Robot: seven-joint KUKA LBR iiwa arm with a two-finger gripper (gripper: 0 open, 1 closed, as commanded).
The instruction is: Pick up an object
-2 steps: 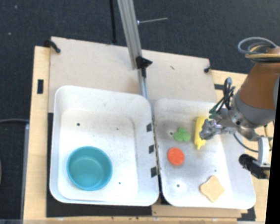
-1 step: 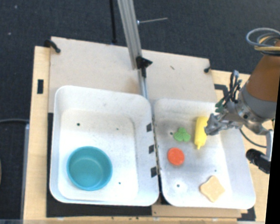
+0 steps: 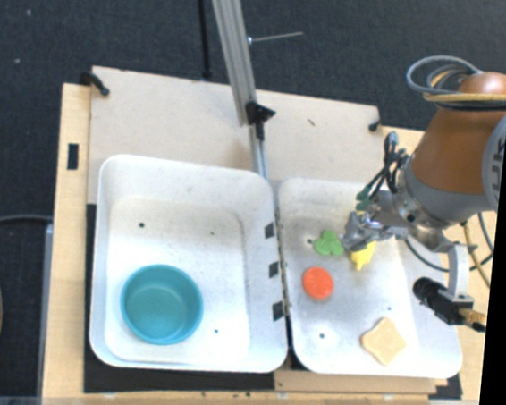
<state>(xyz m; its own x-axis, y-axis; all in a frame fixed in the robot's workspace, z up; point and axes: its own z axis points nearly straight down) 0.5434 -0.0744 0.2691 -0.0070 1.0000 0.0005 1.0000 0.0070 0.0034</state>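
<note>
Camera view: hand [image 3: 358, 241] touches yellow piece [image 3: 362, 255] — grip state unclear; green piece [image 3: 328, 245] just beside.

Right bin [image 3: 416, 363] crowded — green piece [image 3: 327, 244], orange ball [image 3: 318, 282], tan block [image 3: 384, 340]; gaps between.

Two white bins are sitting side by side on the tabletop [image 3: 67, 222]: the left bin [image 3: 120, 183] and the right bin [image 3: 327, 353]. The left one is holding one teal bowl [image 3: 161, 303]. The right one is holding four small things (each of a different colour): one green piece [image 3: 327, 244], one yellow piece [image 3: 361, 256], one orange ball [image 3: 318, 282] and one tan piece [image 3: 384, 340].
</note>
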